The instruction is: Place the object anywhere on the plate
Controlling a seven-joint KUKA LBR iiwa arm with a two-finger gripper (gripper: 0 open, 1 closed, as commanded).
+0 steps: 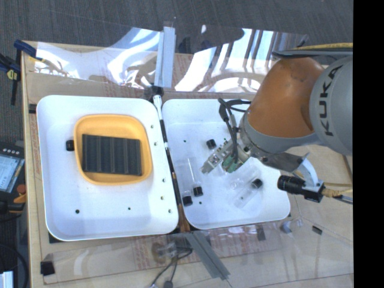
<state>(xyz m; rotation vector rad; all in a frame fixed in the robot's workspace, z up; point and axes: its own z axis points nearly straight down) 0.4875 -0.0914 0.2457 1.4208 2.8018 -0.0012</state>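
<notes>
Plate (112, 126) in the left bin (54, 203), my gripper (223, 159) over the right bin (186, 119).

Yellow and square, the plate carries a dark ribbed block (112, 155) and leaves bare white floor toward the bin's near and left edges. Across the shared rims, small black objects lie scattered: one (197, 191) by the dividing edge, one (210, 143) just left of my fingers, one (256, 183) to their right. I cannot tell how far my fingers are parted or whether anything sits between them.

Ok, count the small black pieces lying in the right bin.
4: one upper middle, two near the front-left corner, one right by the clear plastic. The arm may hide more.
</notes>
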